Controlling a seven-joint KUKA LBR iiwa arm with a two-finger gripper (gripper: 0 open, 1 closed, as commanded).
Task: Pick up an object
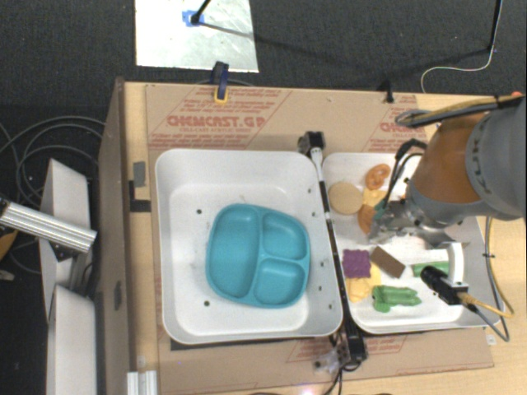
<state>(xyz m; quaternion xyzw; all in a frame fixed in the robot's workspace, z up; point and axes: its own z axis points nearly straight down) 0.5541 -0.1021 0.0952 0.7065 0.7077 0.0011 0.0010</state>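
Nearest in the right bin [473,315] lie a green toy [396,297], purple block [356,262] and brown block [387,262]. Just beyond the brown block, the tool [385,223] hangs low; I cannot tell its grip, so the pick seems at approach, needing a settled descent onto one piece.

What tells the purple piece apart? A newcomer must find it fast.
Look in the right bin, along its left wall beside the divider. The purple block sits above a yellow piece and left of a brown block; nothing else there is purple.
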